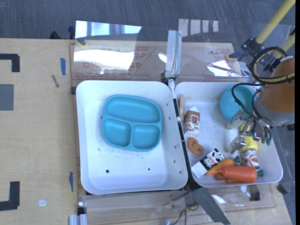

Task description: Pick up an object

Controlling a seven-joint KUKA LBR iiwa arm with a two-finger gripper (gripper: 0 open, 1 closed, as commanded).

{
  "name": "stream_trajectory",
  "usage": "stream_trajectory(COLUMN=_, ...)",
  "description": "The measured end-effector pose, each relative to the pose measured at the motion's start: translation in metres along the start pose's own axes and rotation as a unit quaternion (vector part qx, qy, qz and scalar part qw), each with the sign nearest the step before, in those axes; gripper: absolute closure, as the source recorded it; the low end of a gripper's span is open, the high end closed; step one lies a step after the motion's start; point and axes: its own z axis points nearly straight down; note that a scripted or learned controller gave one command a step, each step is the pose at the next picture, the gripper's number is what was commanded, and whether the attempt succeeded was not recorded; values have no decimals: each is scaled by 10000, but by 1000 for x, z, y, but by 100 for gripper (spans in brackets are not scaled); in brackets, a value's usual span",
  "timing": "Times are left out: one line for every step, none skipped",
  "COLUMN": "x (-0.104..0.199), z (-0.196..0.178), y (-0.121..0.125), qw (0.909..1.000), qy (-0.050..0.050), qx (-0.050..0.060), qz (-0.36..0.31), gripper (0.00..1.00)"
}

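Orange-banded arm [277,90] reaches into the right bin [276,172]; its gripper [243,137] hovers above a yellow bottle [251,149]. Whether the jaws are open or closed, I cannot tell; a blue tray [131,122] lies in the left bin [89,172].

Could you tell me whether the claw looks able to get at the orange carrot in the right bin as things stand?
Probably yes: the carrot lies uncovered just below the claw, though a small bottle crowds its upper side.

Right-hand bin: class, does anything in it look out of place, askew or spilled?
Nothing looks spilled or damaged. The right bin holds a loose jumble: carrot, black-and-white carton and small brown carton lie at odd angles. The blue divided plate sits flat in the left bin.
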Motion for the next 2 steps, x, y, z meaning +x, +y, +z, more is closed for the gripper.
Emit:
stream_trajectory(x=-4, z=-14, y=1, qw=10000, qy=-73, qx=2, qz=-7, gripper=100)
stream_trajectory(x=-45, z=-102, y=60, qw=9960, qy=-44, qx=-11, qz=893, gripper=100)
